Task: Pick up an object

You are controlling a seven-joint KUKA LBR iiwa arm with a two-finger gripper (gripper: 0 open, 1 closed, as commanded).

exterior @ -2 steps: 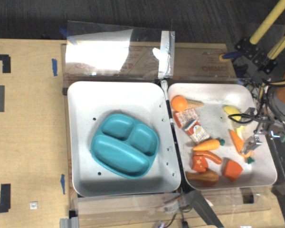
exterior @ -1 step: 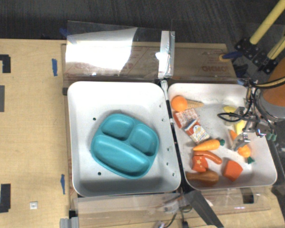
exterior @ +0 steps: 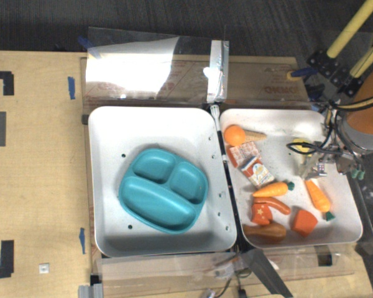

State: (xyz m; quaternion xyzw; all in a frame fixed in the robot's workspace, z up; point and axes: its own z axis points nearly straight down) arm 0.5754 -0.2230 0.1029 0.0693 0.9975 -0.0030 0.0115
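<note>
You have two white bins side by side: the left bin [exterior: 105,141] carries a teal divided plate [exterior: 164,189] set at a slant near its middle, with bare white floor all around it, widest along the far edge and the left wall. The right bin [exterior: 280,120] is the crowded one. Along its left wall, from far to near, lie an orange ball [exterior: 234,135], a small printed carton [exterior: 251,162], a carrot [exterior: 272,190] pointing right with its green tip, a red-orange piece [exterior: 262,212] and a brown bread-like piece [exterior: 265,231] close to the near rim. A red-orange block [exterior: 304,221] sits near the bottom edge, and a second carrot [exterior: 319,195] lies slanted toward the right wall. The gripper [exterior: 315,166] hangs over the right half of this bin, just above the upper end of that second carrot, amid black and yellow cables; you cannot tell from here how the claw is set, nor whether it touches the carrot. The open room in this bin is the far strip behind the ball and carton, and a patch in the middle between the first carrot and the gripper. The arm [exterior: 360,126] enters over the right rim.
</note>
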